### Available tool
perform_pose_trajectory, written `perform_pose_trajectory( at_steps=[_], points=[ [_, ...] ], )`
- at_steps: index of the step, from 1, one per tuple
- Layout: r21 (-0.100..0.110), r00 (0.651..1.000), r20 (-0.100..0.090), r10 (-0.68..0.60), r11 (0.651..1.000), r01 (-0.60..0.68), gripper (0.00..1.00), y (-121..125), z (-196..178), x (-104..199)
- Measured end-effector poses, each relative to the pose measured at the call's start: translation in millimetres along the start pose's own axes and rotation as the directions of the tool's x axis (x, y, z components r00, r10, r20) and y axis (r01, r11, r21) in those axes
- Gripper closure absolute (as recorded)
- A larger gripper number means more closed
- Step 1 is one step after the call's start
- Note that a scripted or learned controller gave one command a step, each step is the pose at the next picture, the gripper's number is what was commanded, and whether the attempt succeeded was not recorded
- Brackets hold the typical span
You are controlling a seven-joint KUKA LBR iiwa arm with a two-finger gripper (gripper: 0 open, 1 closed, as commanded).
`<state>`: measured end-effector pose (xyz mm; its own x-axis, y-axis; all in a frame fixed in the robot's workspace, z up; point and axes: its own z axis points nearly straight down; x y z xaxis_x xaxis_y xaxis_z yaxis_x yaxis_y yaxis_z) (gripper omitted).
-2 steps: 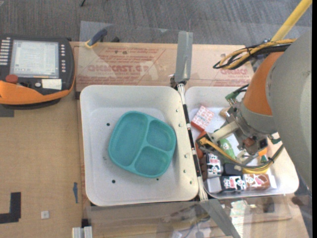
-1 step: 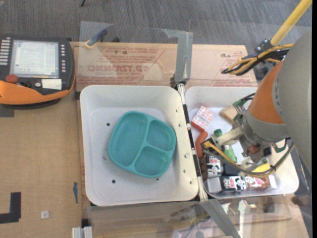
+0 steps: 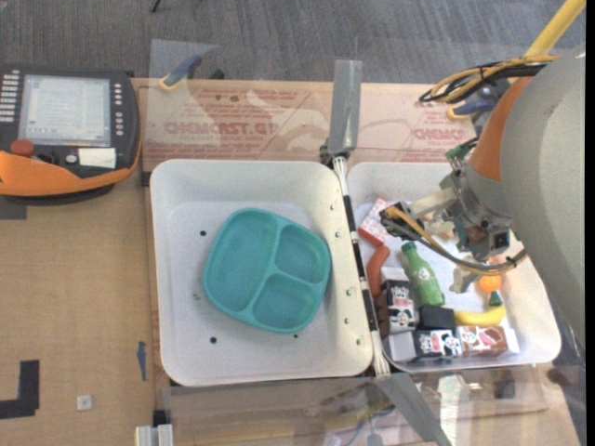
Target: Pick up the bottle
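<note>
The green bottle [image 3: 423, 274] lies crowded among toy food in the right bin [image 3: 544, 328], so the gripper [image 3: 474, 240] hangs just beside it, upper right, and its fingers' state I cannot tell.

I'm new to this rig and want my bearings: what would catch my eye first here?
The teal three-compartment plastic plate lying alone in the left white bin stands out most. Next comes the big grey arm with its orange band reaching over the right white bin, where a green plastic bottle lies among a yellow banana and small cartons.
</note>
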<state>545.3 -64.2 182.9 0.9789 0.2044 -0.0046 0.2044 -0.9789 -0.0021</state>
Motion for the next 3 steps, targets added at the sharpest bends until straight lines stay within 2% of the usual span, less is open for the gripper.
perform_pose_trajectory(
  at_steps=[1,2,3],
  points=[
    [-0.001,1.0,-0.005,0.003,1.0,-0.003,0.0,46,97,9],
    [0.0,1.0,-0.003,-0.003,1.0,0.003,1.0,45,87,10],
    [-0.001,1.0,-0.001,-0.025,1.0,0.025,1.0,-3,-19,-7]
  ],
)
